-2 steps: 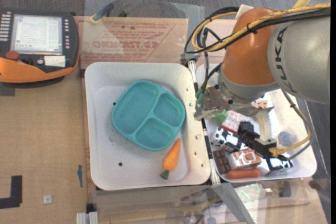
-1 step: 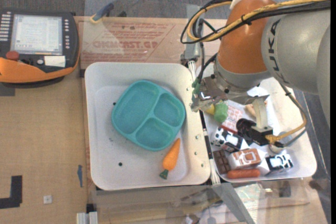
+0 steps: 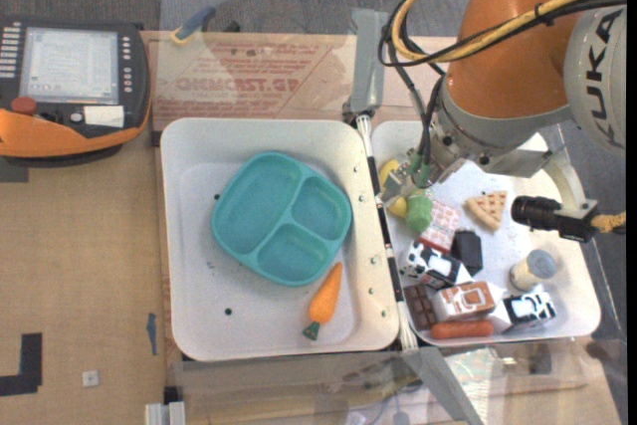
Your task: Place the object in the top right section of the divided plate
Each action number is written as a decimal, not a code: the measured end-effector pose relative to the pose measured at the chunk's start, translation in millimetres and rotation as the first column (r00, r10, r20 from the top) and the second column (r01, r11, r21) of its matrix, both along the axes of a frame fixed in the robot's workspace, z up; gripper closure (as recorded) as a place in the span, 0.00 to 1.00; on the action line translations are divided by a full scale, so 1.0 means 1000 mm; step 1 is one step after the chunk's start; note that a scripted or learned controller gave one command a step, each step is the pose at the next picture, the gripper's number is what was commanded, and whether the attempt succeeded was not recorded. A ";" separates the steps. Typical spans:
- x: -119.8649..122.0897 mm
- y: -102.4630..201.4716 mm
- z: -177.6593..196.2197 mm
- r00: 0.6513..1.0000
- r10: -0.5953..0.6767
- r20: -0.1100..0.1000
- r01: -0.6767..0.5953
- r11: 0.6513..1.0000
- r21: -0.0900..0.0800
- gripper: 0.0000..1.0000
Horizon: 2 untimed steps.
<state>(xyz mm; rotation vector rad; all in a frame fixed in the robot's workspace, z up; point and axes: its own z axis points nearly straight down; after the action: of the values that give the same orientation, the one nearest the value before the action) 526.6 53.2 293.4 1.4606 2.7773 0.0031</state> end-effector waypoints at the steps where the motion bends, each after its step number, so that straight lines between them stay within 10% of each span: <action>1: 0.014 0.057 -0.014 0.981 0.192 0.001 -0.192 0.981 0.000 1.00; 2: 0.014 0.057 -0.014 0.981 0.192 0.001 -0.192 0.981 0.000 0.00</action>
<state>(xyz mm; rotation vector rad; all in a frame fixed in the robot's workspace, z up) 540.2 110.5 279.5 1.1856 2.9049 0.0040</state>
